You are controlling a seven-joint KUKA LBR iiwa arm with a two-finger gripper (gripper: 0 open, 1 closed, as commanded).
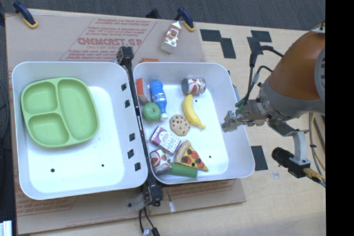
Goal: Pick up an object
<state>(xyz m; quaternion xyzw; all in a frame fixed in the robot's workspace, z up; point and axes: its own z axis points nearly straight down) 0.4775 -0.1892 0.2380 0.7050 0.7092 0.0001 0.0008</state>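
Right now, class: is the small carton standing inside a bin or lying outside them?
Outside. The small carton lies tipped on the cardboard sheet beyond the right bin.

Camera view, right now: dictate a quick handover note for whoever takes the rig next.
Gripper: at the right bin's right wall, nothing seen between its fingers; open or shut unclear.
Right bin holds a banana, cookie, pizza slice, green apple, blue bottle and can.
Left bin holds a green divided plate.
Done: nothing picked yet.
Left: grasp and lift one object.
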